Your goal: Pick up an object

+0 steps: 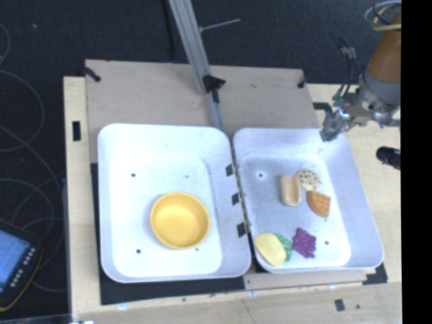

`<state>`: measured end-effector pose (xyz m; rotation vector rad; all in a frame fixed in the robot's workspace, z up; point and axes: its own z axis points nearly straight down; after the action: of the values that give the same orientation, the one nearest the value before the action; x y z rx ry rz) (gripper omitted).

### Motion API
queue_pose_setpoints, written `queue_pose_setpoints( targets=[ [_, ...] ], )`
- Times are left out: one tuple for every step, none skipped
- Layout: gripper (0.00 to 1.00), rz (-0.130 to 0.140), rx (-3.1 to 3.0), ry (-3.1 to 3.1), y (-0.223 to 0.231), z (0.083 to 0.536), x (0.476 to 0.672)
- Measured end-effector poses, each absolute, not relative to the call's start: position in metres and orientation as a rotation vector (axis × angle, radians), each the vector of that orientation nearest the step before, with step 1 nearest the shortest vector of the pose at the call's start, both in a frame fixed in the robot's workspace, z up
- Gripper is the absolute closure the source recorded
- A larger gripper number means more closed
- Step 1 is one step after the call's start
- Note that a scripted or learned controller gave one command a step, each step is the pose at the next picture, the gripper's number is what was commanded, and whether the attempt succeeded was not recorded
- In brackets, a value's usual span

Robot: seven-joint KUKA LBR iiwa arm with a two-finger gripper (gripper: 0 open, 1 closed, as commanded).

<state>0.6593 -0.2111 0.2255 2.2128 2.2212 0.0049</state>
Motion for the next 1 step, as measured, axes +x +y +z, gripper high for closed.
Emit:
queue_pose_setpoints(
  targets=[
    [1.00,0.006,2.208,2.223,-0.2129,0.2808,0.6605]
  ],
)
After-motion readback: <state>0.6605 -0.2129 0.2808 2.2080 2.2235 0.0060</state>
